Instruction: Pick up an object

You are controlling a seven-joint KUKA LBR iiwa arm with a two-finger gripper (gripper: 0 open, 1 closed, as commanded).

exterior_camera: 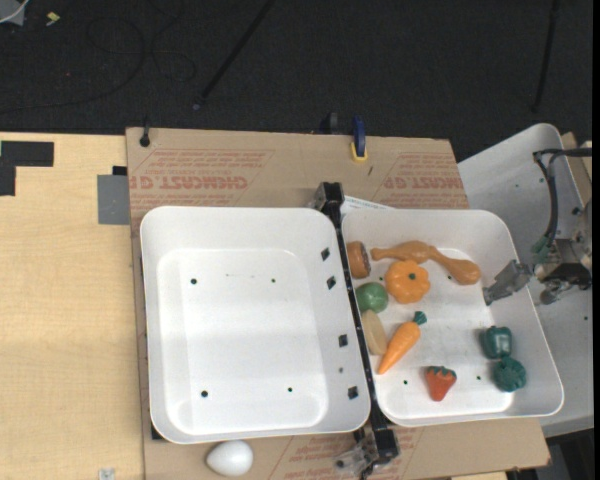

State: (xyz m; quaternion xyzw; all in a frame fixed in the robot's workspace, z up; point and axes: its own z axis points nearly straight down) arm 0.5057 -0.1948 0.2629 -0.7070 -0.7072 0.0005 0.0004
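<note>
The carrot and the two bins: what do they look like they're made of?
Carrot: probably moulded plastic toy food, with uniform orange colour, a smooth surface and a green stub end. Left bin and right bin: likely thin formed plastic, white and semi-glossy, with rounded corners and a soft sheen. None of this is certain from the look alone.

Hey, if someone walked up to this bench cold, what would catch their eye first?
Probably the bright toy food clustered in the right bin: an orange pumpkin, a carrot below it, and a red strawberry toward the near edge. Next, the gripper at that bin's right rim. A white egg also sits outside the bins, on the cardboard by the left bin's near edge.
</note>
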